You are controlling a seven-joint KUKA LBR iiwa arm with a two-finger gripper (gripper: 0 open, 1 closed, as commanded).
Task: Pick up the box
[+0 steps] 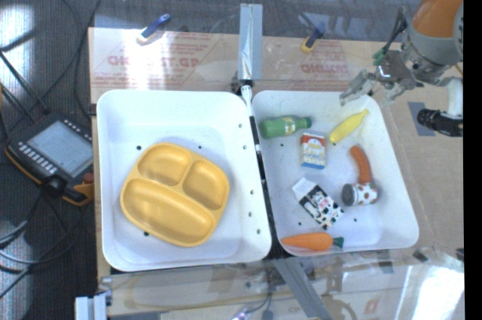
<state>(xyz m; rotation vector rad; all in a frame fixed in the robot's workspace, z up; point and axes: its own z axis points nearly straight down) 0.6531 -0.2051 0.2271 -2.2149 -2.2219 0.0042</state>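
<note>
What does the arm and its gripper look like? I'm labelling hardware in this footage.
The arm at the right has an orange band over a grey wrist section. Its gripper is metallic grey, with thin fingers and a small green spot near its base. Dark cables run beside it.

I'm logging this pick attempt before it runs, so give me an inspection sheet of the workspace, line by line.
Surface: bench bearing two white bins side by side, left bin and right bin.
Job's things: small box, orange and white, upright near the middle of the right bin, untouched.
Clutter: yellow divided tray in the left bin; in the right bin a green bottle, yellow banana, sausage, black-and-white carton, small can, carrot.
Grippers: hand above the right bin's far right corner, fingers spread, holding nothing.
Cables: black cables on the floor at left.
Surroundings: teach pendant left of the bench.
</note>
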